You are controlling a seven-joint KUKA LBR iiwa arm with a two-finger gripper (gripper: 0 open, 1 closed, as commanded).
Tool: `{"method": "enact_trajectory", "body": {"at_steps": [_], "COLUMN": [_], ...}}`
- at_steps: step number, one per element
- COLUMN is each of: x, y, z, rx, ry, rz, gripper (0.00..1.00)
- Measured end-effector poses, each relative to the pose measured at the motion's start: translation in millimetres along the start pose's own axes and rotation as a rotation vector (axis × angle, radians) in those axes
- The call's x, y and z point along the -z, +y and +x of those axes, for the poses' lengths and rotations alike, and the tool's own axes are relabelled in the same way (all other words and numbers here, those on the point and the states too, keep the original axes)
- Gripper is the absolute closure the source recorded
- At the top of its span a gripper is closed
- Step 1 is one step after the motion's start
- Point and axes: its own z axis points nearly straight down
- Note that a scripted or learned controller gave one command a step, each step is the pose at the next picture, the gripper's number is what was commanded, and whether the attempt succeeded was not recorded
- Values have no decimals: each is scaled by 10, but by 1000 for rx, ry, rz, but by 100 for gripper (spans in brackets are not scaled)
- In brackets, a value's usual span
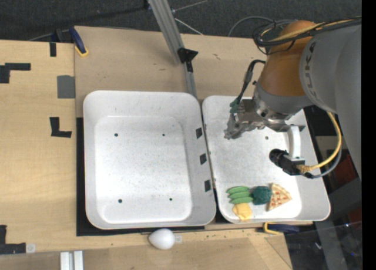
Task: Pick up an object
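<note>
In the right bin (220,163), near its front edge, lie a green ridged piece (238,193), a dark green lump (260,193), a yellow piece (242,210) and a pizza-slice toy (279,196). My gripper (234,131) hangs over the bin's back part, well behind these objects, pointing down and left. Nothing shows between its fingers.
The left bin (94,145) sits beside the right one. A white egg-shaped object (161,239) lies on the bench in front of the left bin. A grey pole (167,19) slants in from the top. A black cable connector (282,161) hangs from the arm over the right bin.
</note>
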Motion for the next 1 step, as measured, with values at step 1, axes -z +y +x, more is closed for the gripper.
{"method": "enact_trajectory", "body": {"at_steps": [1], "x": [134], "y": [153], "z": [558], "rx": [2], "ry": [1], "rz": [-2], "gripper": [100]}}
